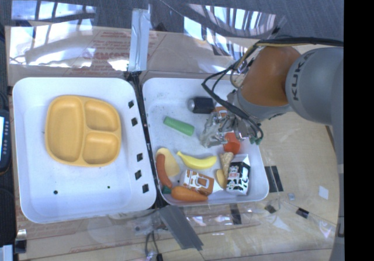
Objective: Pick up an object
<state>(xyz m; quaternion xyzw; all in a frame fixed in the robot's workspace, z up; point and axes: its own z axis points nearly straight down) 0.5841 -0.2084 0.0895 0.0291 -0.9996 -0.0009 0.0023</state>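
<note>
Tool low in right bin, I guess to grab red toy just beside it; I can't tell if tool spread or closed. Banana lies near, easy pick too, I think

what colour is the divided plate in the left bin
The plate is yellow-orange, seen in the camera view.

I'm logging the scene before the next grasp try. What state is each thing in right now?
yellow divided plate: lying flat, right way up, in the left bin
green cylinder: on its side in the right bin, apart from the rest
banana: lying flat among the pile
carrot: lying along the bin's lower wall
milk carton: lying in the bin's corner
tool: low over the right bin; grip cannot be told
</note>
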